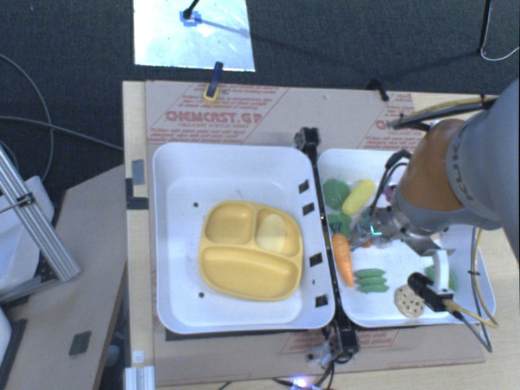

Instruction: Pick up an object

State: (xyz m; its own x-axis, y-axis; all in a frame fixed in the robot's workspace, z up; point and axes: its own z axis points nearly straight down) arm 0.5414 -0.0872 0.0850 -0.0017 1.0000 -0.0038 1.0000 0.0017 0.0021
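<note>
Camera view: tool point(375, 227) low in right bin point(463, 315) near carrot point(343, 260), finger state impossible to tell; nothing visibly lifted, pick pending.

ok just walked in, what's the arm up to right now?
The KUKA arm reaches in from the right over the right bin, its gripper low among toy food: a carrot, pea pods, a yellow corn piece, a green leafy item and a round cookie-like piece. Nothing visibly sits between its fingers. The left bin holds a yellow divided plate.
</note>
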